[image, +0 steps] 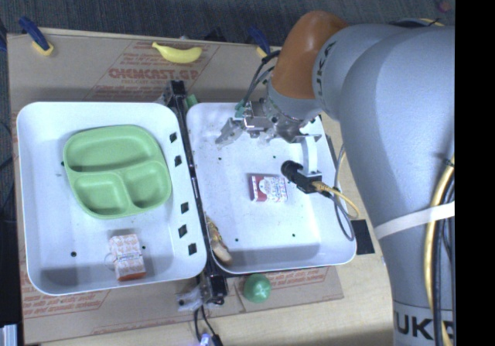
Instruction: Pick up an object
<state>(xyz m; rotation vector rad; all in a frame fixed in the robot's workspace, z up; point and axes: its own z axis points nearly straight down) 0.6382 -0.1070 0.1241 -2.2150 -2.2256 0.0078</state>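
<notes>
Grey arm [371,89] extended from right, bent over right bin [325,248]; pick judged aimed there. Upper part of left bin [31,182] taken up by green divided tray [116,170]. Over right bin's far-left area, gripper [230,132] held low; opening cannot be told, no object seen in it. Mid-bin, red-white packet [267,187] laid flat, near gripper but apart, clear of walls: likeliest target. Near left bin's front wall, wrapped snack [126,255]. In right bin's front-left corner, tan item [217,244] wedged; harder grasp judged.
</notes>
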